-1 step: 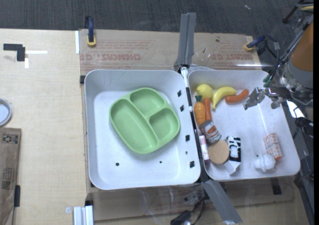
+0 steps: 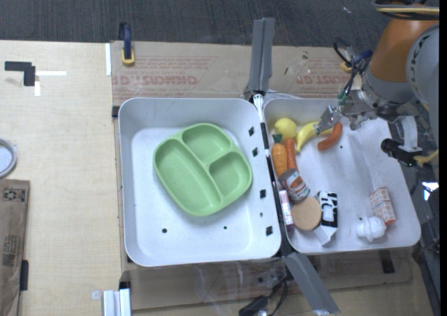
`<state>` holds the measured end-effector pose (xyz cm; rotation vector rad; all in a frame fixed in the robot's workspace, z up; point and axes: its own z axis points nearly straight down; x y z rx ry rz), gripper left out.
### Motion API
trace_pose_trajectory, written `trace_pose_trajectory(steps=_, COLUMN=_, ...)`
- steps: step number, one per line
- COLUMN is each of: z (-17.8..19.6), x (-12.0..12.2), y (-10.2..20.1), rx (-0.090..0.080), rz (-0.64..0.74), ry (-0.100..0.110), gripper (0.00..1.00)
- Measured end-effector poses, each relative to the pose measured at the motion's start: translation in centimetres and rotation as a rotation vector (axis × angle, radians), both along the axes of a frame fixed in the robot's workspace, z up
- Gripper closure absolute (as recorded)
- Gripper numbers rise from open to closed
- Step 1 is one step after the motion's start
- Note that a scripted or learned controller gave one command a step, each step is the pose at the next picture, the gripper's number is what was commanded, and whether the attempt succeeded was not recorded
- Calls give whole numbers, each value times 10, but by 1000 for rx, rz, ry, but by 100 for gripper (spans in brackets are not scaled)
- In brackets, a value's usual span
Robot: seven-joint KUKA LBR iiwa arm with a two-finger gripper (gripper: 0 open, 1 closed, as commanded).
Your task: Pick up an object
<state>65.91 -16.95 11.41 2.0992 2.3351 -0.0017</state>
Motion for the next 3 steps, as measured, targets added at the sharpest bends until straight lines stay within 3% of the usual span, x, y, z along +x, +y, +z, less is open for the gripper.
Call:
trace_pose_trajectory(steps=1, z=-21, x=-4, y=-15, rx=1, rz=-64, ry=0, gripper=0)
trace_pose_trajectory(steps=2, z=-11, x=-3, y=-15, rx=-1, rz=-60, ry=-1, gripper=100)
trace_pose_trajectory(steps=3, z=108, x=0, y=30, rx=0, rz=-152, ry=1, gripper=100)
